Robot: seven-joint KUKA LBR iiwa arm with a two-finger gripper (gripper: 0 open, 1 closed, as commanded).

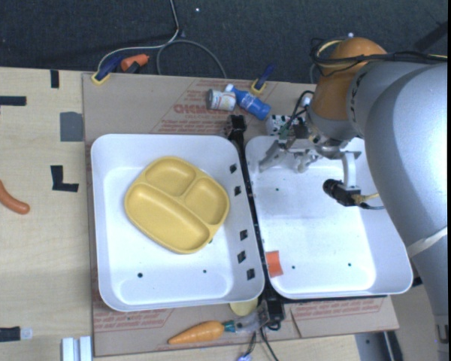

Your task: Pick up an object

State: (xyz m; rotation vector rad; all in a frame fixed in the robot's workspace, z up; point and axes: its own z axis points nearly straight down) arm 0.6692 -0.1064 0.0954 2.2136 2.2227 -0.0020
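Yellow divided plate (177, 203), white bins (105, 201), orange carrot (197, 333).

Lit evenly from above, bright on the white bins (105, 201), soft faint shadows, mild overall blur, dark along the top.

Divided plate (177, 204) lies in left bin (105, 201) (right bin (391, 273) adjoining).

Your arm (406, 126) runs off the right edge, its bulk covers the right bin's (323, 277) far corner, fingertips too small to read
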